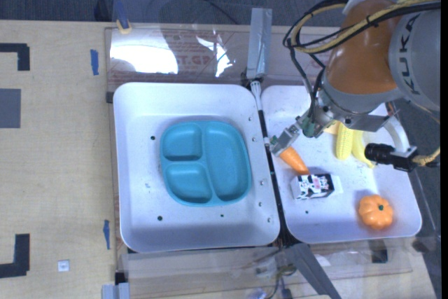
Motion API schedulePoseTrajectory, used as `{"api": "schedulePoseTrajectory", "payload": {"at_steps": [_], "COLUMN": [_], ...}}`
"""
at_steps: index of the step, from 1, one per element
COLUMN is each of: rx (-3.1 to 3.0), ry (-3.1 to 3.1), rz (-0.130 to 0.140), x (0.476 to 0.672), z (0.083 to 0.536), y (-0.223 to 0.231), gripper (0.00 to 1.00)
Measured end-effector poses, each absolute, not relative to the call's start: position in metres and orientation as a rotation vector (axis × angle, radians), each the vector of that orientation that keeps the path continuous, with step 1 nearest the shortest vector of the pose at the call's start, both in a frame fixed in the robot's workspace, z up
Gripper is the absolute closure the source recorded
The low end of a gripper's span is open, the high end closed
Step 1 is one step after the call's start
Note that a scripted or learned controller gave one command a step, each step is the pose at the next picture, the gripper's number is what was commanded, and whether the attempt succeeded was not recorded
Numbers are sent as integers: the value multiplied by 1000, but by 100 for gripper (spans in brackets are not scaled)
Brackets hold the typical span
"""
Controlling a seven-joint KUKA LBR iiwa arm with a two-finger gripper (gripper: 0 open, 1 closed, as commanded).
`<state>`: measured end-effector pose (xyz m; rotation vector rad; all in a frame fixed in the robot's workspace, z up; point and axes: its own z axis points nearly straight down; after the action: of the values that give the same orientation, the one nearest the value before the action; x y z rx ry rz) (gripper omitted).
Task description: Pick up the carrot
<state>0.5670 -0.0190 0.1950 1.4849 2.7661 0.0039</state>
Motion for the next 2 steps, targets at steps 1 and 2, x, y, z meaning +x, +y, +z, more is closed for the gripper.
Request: {"api": "schedulePoseTrajectory", "payload": {"at_steps": [1, 2], "rx": [1489, 1508], "ry": [2770, 2752], "rz": [-2, 3], "x": [556, 574], "z": [184, 185], "y": [-47, -33], "gripper": [0, 0]}}
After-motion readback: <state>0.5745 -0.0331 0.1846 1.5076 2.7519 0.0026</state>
